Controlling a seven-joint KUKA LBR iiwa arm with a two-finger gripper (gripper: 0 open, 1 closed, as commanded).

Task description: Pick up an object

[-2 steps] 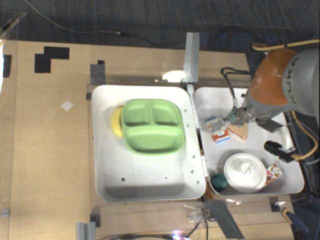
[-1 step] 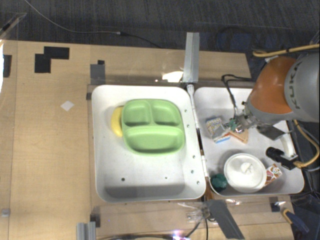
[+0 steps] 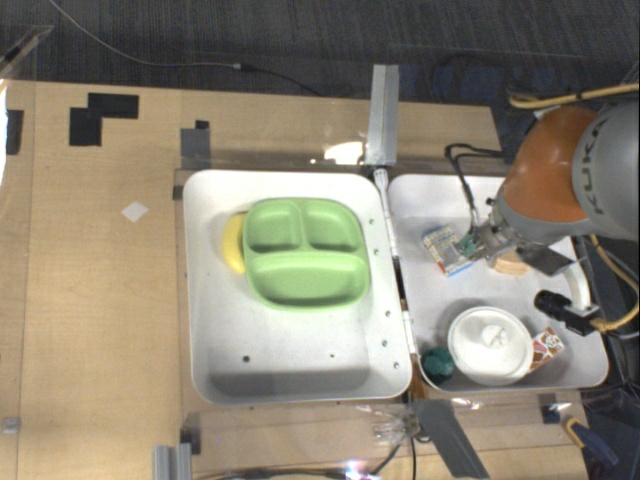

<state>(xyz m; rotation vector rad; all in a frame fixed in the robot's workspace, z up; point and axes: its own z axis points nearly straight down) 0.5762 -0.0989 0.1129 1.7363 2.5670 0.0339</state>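
Where the grey arm [image 3: 585, 183] with its orange band comes in from the right, the pincer [image 3: 477, 240] hangs low over the upper half of the right bin [image 3: 425, 193]. Whether it is apart or together cannot be told from this slanted overhead view. Its tip lies right against the right end of a small packet [image 3: 446, 251], a pale wrapper with blue and green print that lies tilted on the bin floor. The view does not settle whether the packet is clamped or merely touched. Just right of the pincer, partly under the wrist, lies a small tan block [image 3: 511, 265].

Nearer the front of the same bin stands a round white bowl [image 3: 488, 343], upright, well apart from the packet. A dark teal ball [image 3: 436, 365] sits against the bowl's left side in the bin's front left corner. A small red and white patterned item [image 3: 546, 345] sits at the bowl's right side, too small to identify.

Across the wall the two bins share, the left bin [image 3: 215, 298] holds a green divided plate [image 3: 303, 251] with three compartments, set in its upper middle. A yellow thing [image 3: 232, 245] peeks out from beneath the plate's left edge, mostly covered. Both bins rest on the pale wooden bench [image 3: 100, 298], which carries a few black patches [image 3: 103, 114] near its far left corner.
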